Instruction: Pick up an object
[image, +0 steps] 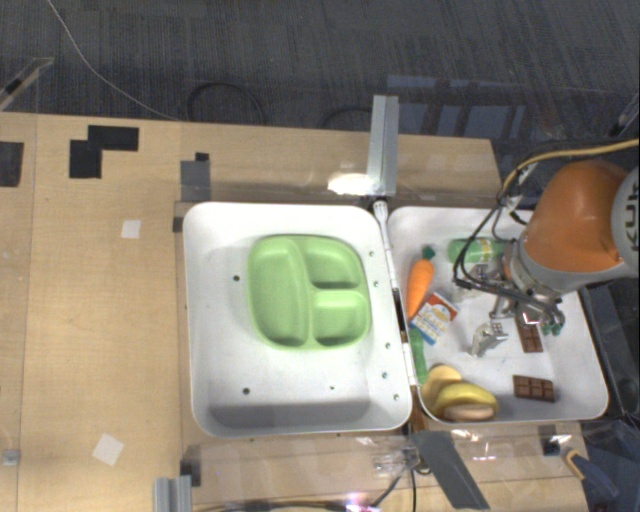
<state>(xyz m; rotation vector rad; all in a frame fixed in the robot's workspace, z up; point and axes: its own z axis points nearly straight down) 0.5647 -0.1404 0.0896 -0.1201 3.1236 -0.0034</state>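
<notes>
2 white bins side by side on a wooden bench (100, 330). In the left bin (215, 400), a green divided tray (305, 290), upright, near the middle. In the right bin (590, 385): a carrot (419, 284) near the dividing wall, a small printed packet (432, 320) just below it, a banana (458, 396) at the near edge, a chocolate bar (533, 388) toward the right, a green object (470, 250) partly hidden behind cables. Gripper (490, 338) low over the bin floor between packet and chocolate bar, nothing visibly between its fingers; jaw spread impossible to tell. Orange band (570, 225) above.
</notes>
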